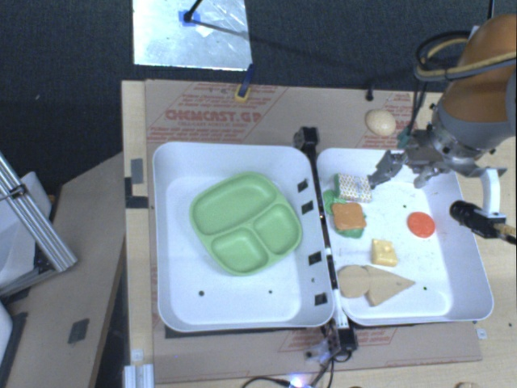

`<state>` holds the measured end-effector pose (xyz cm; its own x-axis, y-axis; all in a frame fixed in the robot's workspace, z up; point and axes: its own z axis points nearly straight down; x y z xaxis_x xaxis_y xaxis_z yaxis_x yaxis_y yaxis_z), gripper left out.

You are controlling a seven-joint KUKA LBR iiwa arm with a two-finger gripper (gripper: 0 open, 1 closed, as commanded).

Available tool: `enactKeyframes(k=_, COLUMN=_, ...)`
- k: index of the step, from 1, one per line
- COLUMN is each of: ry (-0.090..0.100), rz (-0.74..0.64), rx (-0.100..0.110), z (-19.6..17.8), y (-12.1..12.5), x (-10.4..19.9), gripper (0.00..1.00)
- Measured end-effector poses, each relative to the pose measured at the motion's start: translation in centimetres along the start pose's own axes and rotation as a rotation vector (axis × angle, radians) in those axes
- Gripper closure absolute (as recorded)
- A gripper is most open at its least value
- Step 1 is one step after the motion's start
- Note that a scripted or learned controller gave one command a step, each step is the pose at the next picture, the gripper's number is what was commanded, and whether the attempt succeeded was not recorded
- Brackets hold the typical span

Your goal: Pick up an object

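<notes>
My gripper (404,175) hovers over the back of the right bin (460,285), its two fingers spread apart and nothing between them. Its left fingertip (384,171) is just right of a speckled white block (353,187). In front of that block an orange-brown piece (349,217) rests on a green item (332,200). A red disc (421,225) lies toward the bin's right side. Nearer the front sits a yellow cube (384,253), and a flat tan piece (376,284) lies along the front.
The left bin (174,297) holds a green divided plate (246,225). A cream egg-shaped object (380,122) sits on the bench behind the right bin. Black clips line the divider (321,233) between the bins. A black fitting (475,217) juts in at right.
</notes>
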<state>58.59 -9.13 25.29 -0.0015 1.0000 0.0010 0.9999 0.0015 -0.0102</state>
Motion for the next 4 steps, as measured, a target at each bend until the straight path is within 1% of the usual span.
enactKeyframes(k=1, ry=-0.001, rz=-0.002, rx=-0.011, z=-0.6, y=0.2, x=0.0, gripper=0.00)
enactKeyframes(k=2, ry=0.000, rz=0.000, rx=-0.007, z=5.6, y=0.5, x=0.5, gripper=0.00)
enactKeyframes(k=3, ry=-0.001, rz=0.001, rx=-0.007, z=11.0, y=0.9, x=-0.4, gripper=0.00)
enactKeyframes(k=4, ry=-0.001, rz=0.001, rx=-0.010, z=16.1, y=1.0, x=-0.4, gripper=0.00)
